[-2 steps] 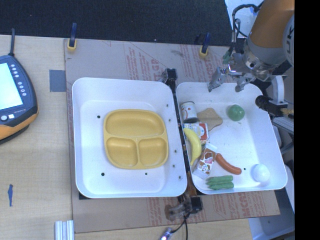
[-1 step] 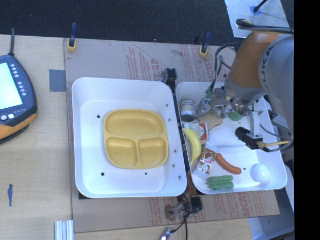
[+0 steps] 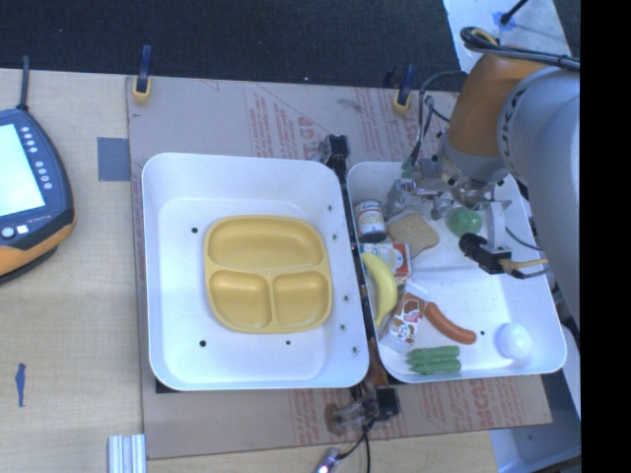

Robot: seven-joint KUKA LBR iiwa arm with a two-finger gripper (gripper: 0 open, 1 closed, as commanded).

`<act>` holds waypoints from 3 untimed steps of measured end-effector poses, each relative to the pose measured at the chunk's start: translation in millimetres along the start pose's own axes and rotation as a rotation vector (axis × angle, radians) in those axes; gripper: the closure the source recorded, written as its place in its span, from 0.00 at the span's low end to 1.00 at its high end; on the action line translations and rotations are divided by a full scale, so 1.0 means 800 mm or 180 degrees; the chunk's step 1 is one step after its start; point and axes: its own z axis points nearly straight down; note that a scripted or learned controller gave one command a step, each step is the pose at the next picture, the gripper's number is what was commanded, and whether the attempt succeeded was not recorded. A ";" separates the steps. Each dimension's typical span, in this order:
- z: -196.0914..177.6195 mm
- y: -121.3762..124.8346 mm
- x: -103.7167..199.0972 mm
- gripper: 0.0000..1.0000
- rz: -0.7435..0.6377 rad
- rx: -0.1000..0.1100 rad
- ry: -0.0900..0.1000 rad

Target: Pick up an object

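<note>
The grey two-finger gripper (image 3: 441, 191) hangs low over the far end of the right-hand shallow white bin (image 3: 537, 358), with the round green ball-like object (image 3: 464, 219) just beside it toward the bin's right wall and the tan bread slice (image 3: 413, 233) just nearward. Whether the gripper is parted or closed I cannot tell; nothing shows clamped in it.

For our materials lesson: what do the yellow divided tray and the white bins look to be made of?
Yellow tray: probably moulded plastic, matte to satin; one even colour, rounded compartment edges. White bins: likely thin formed plastic, smooth and slightly glossy; soft rounded corners and rim. Neither can be confirmed by look alone.
</note>
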 end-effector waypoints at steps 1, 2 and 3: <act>0.000 0.001 -0.003 0.00 -0.0004 -0.0005 0.0010; 0.001 -0.027 0.000 0.00 -0.0011 0.0001 0.0017; 0.001 0.001 0.002 0.00 -0.0007 -0.0004 0.0024</act>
